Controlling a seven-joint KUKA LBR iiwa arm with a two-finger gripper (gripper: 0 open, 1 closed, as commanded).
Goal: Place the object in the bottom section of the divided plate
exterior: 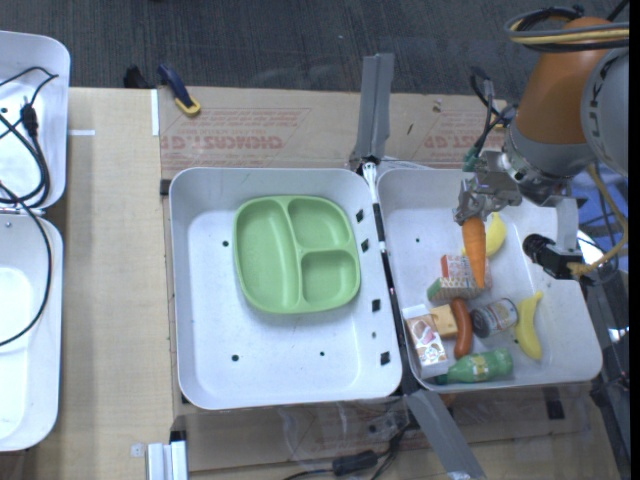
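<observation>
gripper (478,211): you see it over the right bin (570,368), fingers closed on the carrot (474,252).
divided plate (297,253): green, left bin (200,298).

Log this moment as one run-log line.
phase: pick | gripper over right bin, at top of carrot | grasp: unconfirmed | green divided plate in left bin | bottom section: nothing placed yet

The gripper (474,211) hangs over the right bin (570,368) with a carrot (474,253) between its fingers, while the green divided plate (297,253) lies in the left bin (200,298).
</observation>
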